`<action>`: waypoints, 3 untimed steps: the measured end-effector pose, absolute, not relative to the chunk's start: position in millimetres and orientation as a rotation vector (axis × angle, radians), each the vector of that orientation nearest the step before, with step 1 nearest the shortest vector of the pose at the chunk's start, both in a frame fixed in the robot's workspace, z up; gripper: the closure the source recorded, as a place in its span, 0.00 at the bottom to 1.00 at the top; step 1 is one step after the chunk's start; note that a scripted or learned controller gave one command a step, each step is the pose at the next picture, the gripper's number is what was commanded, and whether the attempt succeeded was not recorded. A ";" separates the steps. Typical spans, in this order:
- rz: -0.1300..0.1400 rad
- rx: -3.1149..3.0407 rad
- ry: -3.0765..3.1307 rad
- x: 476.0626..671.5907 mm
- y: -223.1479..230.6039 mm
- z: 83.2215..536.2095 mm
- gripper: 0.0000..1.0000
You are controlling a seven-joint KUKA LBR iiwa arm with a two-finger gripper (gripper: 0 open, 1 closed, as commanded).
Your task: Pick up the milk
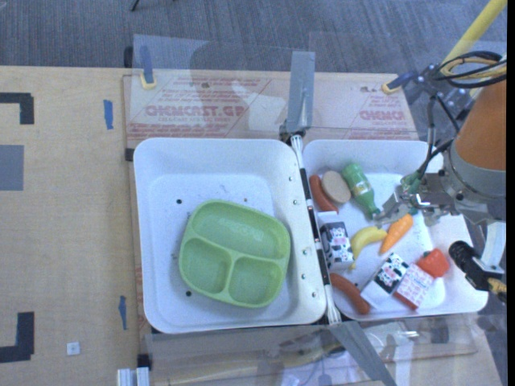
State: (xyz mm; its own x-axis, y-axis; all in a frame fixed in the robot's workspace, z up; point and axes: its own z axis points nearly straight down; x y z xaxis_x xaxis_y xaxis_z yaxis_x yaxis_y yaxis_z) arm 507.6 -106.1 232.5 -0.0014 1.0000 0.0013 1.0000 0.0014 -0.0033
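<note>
- Two white bins side by side: left bin (157, 175) holds a green divided plate (233, 253); right bin (366, 149) holds the food items.
- Milk carton (335, 244), cow-patterned black and white, lies in the right bin close to the divider wall, about mid-depth.
- A second cow-patterned carton (391, 273) sits further right, touching a red-and-white box (414, 285).
- Gripper (412, 190) is over the right part of the right bin, beside the carrot (396, 234) top and near the green bottle (360, 188).
- Milk carton is to the camera-left of and below the gripper, apart from it, with the banana (366, 237) between them.
- Nothing visible between the fingers; jaw state cannot be told from this angle.
- Also in the right bin: two sausages (350, 293), one at the front, one at the back beside a brown oval piece (335, 187); a red item (435, 262).
</note>
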 end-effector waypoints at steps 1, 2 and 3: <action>-0.009 -2.067 -2.385 503.7 -107.6 117.0 0.00; -0.003 -1.982 -2.448 481.4 -132.0 86.7 0.00; -0.010 -1.983 -2.452 483.8 -130.3 96.9 1.00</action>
State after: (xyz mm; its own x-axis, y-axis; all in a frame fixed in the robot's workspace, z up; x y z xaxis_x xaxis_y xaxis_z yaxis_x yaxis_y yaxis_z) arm 483.8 -130.3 96.9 -0.2090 0.9779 -0.0048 0.9778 0.2090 0.0123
